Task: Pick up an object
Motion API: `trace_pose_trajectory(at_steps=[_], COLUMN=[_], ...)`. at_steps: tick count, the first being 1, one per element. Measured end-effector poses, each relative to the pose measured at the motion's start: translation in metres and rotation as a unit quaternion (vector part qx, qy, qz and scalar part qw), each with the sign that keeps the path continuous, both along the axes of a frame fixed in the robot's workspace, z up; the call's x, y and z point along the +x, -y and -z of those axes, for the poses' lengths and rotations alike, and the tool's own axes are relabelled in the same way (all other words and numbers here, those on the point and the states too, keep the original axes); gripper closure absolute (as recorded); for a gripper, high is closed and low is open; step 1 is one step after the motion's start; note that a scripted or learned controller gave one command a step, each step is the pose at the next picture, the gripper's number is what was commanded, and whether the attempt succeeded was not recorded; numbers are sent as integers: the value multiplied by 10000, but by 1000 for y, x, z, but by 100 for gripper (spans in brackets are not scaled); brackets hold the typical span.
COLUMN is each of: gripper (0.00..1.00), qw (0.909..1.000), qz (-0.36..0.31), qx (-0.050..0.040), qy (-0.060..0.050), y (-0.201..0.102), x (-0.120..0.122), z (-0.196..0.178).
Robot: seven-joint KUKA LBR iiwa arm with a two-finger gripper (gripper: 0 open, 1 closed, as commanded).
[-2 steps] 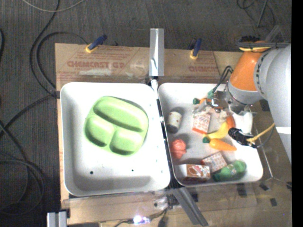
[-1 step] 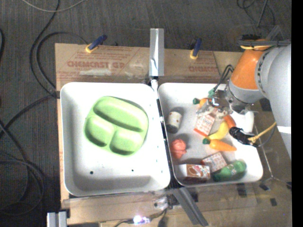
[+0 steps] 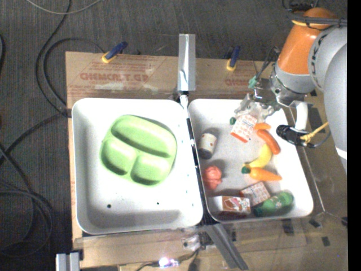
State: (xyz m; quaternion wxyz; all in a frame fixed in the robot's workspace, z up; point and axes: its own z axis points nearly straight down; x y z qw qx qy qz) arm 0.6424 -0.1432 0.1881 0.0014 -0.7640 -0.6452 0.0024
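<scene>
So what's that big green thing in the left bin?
The green tray looks like moulded plastic: a rounded, light green shape with three shallow hollows, one long one across its top and two below. It lies flat and slightly turned on the floor of the left bin, alone, clear of the bin's walls.

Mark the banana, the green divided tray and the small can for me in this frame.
banana point(image 3: 261, 157): camera view, right bin, on the middle of its curved yellow body.
green divided tray point(image 3: 139, 149): camera view, left bin, on its central ridge.
small can point(image 3: 207, 144): camera view, right bin near the divider, on its side wall.
</scene>
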Motion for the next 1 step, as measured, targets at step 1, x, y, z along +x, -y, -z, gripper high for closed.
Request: trace_pose_trajectory(at_steps=[1], gripper=[100], qw=[9954], qz=[-955], qx=[10], qy=[-6], y=[-28], x=[-28], z=[25])
